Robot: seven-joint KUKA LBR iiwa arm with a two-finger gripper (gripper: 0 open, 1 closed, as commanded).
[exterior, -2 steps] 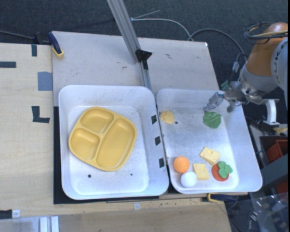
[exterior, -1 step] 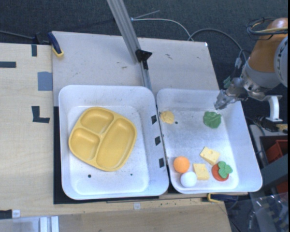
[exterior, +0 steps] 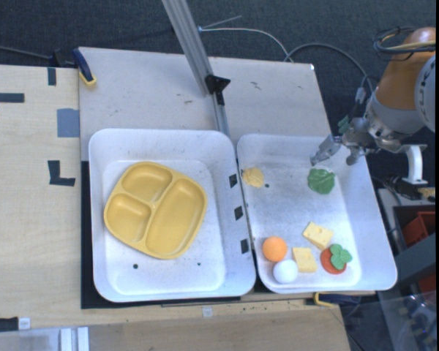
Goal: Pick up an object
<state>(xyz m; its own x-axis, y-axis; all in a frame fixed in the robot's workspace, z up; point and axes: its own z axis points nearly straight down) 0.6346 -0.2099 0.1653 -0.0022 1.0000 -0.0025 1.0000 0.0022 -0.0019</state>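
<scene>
My gripper (exterior: pixel 332 158) hangs over the far right part of the right bin (exterior: pixel 293 196), with its two fingers spread open and nothing between them. A green leafy toy (exterior: pixel 322 180) lies just below and in front of the fingertips, apart from them. Toward the bin's near end sit an orange ball (exterior: pixel 275 248), a white ball (exterior: pixel 284 271), two yellow cheese pieces (exterior: pixel 318 235) (exterior: pixel 304 259) and a red tomato with a green top (exterior: pixel 335 259). A small yellow piece (exterior: pixel 253 177) lies near the bin's far left corner.
The left bin (exterior: pixel 102 159) holds a yellow divided plate (exterior: pixel 156 208). A slanted metal rail (exterior: pixel 190 35) runs down toward the gap between the bins. Cables (exterior: pixel 314 50) trail behind the right bin.
</scene>
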